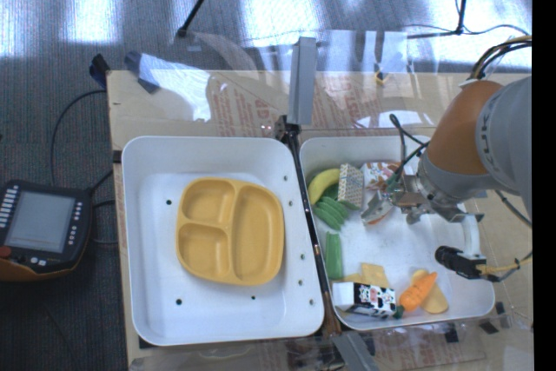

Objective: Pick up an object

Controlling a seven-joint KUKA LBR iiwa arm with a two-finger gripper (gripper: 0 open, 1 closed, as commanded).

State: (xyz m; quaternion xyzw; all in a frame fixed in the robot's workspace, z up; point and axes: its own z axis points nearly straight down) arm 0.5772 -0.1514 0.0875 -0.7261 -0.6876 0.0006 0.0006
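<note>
Two white bins side by side on the bench. In the left bin [148,187], a yellow divided plate [230,230] lying flat near the middle. In the right bin [469,295], toy food: a banana [322,183] and green pods [330,211] along the left wall, a cheese wedge [375,274], a black-and-white carton [375,298] and a carrot [419,291] near the front edge. Gripper [382,206] lowered over the back part of the right bin, next to a grey ridged piece [350,184]. Open or clenched: cannot tell, too blurred. Nothing visibly grasped.
</note>
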